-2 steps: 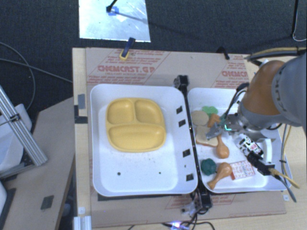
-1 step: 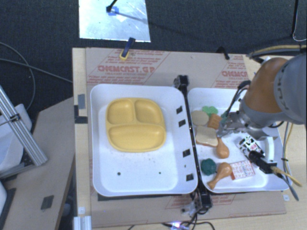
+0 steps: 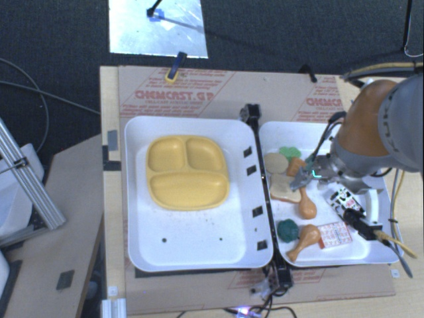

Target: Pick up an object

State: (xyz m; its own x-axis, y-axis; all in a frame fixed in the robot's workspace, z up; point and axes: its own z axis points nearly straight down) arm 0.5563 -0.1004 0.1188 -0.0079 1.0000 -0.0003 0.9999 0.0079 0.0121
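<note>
1. Hovering low over the right bin (image 3: 379, 257), the gripper (image 3: 306, 175) sits above a crowded cluster — whether its jaws are spread or clenched cannot be told.
2. Candidate objects lie directly below: a bread slice (image 3: 283, 191) and an upper drumstick (image 3: 305, 204), touching each other.
3. Likely risk — tight packing could make the descent nudge neighbours, or catch the bread's flat edge and slip off.

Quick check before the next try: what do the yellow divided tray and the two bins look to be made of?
Yellow divided tray: likely moulded plastic, matte to satin; one uniform colour, rounded compartment walls, soft highlights. Left bin and right bin: probably thin formed plastic, smooth and white, with rounded corners and rolled rims; the left one carries small dark specks.
</note>
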